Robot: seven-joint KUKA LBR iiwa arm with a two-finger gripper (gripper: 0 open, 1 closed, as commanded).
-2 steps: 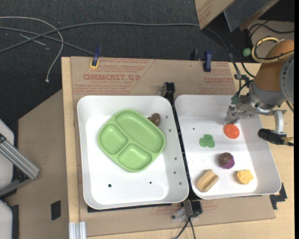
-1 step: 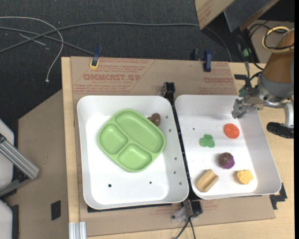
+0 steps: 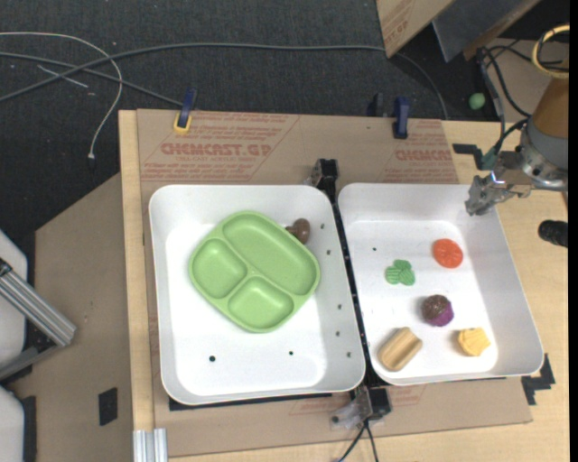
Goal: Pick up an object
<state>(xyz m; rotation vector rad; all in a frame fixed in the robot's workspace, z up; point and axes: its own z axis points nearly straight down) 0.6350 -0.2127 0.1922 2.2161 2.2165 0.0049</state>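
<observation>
The right bin [image 3: 379, 203] holds an orange-red ball [image 3: 447, 254], a small green leafy piece [image 3: 400, 272], a dark purple round fruit [image 3: 438, 309], a tan bread-like roll [image 3: 399, 348] and a yellow lumpy piece [image 3: 472, 341]. My gripper [image 3: 485, 193] hangs over the right bin's far right corner, up and to the right of the orange-red ball, with nothing between its fingers. The left bin [image 3: 176, 217] carries a green divided plate [image 3: 255, 270], and a small brown round object [image 3: 299, 231] lies at the plate's upper right edge.
A black divider [image 3: 341, 262] runs between the two bins. Blue clamps [image 3: 186, 109] [image 3: 401, 116] pin the cardboard sheet at the bench's far edge. Cables and a cardboard box [image 3: 424, 18] lie beyond the bench.
</observation>
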